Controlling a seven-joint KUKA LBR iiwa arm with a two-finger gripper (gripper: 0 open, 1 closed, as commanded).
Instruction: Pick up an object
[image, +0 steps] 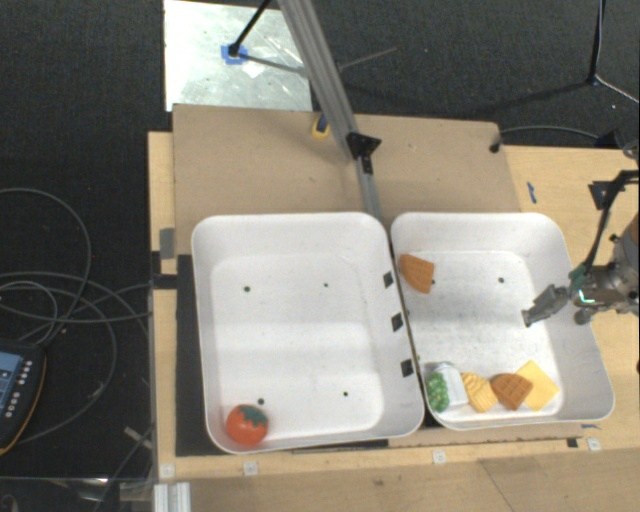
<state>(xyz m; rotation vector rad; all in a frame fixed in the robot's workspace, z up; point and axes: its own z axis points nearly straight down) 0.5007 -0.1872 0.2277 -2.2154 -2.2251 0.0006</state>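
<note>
My gripper (555, 316) hangs over the right side of the right bin (470, 232), reaching in from the right edge. Its two grey fingers stand apart, open, with nothing between them. Below it, along the bin's front wall, lie a yellow cheese-like block (540, 385), a brown piece (511, 390), a yellow-orange piece (480, 392) and a green and white item (440, 386). An orange wedge (417, 272) rests near the bin's left wall, well to the gripper's left. A red tomato (246, 424) sits in the front left corner of the left bin (290, 232).
A grey pole (330, 90) slants down from the top to the bench behind the bins. Black clips (397, 321) mark the seam between the two bins. Cables and a pendant lie on the floor at left.
</note>
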